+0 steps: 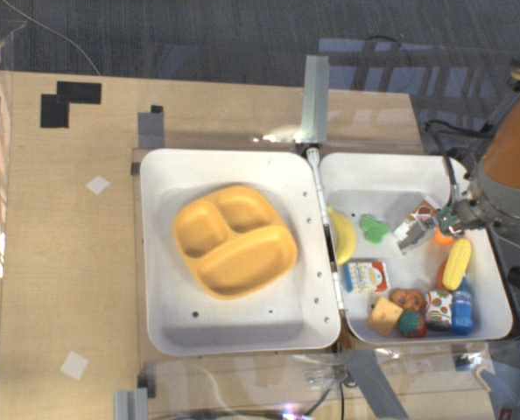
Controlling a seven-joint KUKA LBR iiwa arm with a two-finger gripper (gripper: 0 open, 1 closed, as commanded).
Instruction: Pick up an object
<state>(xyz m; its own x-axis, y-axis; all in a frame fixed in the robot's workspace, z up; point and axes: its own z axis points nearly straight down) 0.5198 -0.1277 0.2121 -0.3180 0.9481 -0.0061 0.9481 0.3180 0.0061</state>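
The right bin point(391, 186) holds several small toys. A yellow banana point(343, 234) lies against its left wall, with a green piece point(374, 228) beside it. Below them sits a white carton with blue and red print point(365, 276). A yellow corn cob point(455, 263) lies at the right, with a small orange piece point(441, 237) just above it. My gripper point(413, 230) reaches in from the right and hangs low over the bin's middle, between the green piece and the orange piece. I see nothing clearly held.
The left bin point(164, 322) holds a yellow divided plate point(234, 241). Along the right bin's front edge sit a tan block point(384, 315), a red and green fruit point(411, 324), a brown piece point(407, 298), a red and white box point(439, 304) and a blue box point(460, 311).
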